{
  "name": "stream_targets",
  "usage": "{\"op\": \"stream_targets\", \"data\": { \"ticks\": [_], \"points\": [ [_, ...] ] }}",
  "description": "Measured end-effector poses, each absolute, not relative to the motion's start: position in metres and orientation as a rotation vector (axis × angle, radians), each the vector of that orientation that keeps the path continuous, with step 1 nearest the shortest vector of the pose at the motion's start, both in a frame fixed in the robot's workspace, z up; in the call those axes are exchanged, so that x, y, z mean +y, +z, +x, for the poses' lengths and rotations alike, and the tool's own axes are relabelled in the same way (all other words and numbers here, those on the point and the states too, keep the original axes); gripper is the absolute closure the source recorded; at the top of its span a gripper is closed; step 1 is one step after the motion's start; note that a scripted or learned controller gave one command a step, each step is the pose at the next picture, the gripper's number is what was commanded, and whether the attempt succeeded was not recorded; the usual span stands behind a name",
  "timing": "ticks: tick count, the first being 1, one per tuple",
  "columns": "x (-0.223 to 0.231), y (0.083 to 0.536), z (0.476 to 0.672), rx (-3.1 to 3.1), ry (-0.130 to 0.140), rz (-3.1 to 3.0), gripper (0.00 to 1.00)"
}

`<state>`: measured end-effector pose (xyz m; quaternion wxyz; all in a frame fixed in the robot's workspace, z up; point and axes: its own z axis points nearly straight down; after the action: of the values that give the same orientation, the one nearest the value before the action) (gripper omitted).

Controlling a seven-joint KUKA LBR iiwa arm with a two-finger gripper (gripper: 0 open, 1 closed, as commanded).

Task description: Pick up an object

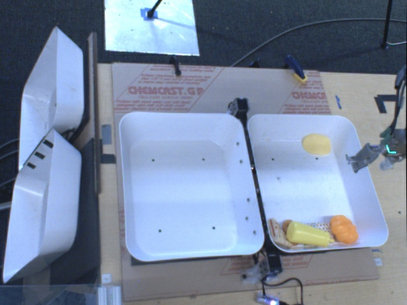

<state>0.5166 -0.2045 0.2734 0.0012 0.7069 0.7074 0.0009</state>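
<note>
Currently: pincer point(374, 157) at right bin's point(362, 138) right rim, grip state indeterminate; yellow disc point(316, 144) near far edge; yellow piece point(308, 234) and orange point(344, 229) along near edge.

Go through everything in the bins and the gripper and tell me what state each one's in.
Pale yellow round object: lying alone, far part of right bin.
Yellow oblong object: lying at near wall.
Orange object: resting beside it.
Gripper: over right bin's right rim, holding nothing.

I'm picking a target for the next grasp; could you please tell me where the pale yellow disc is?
The pale yellow disc lies alone near the far edge of the right bin, left of the pincer.
</note>
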Motion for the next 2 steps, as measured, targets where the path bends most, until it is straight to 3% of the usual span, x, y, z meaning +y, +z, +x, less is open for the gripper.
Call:
{"op": "stream_targets", "data": {
  "ticks": [1,2],
  "points": [
    [-0.2045,0.2840,0.5170,2.221,0.004,2.217,1.00],
    [-0.2045,0.2837,0.5169,2.221,0.004,2.218,0.00]
  ]
}}
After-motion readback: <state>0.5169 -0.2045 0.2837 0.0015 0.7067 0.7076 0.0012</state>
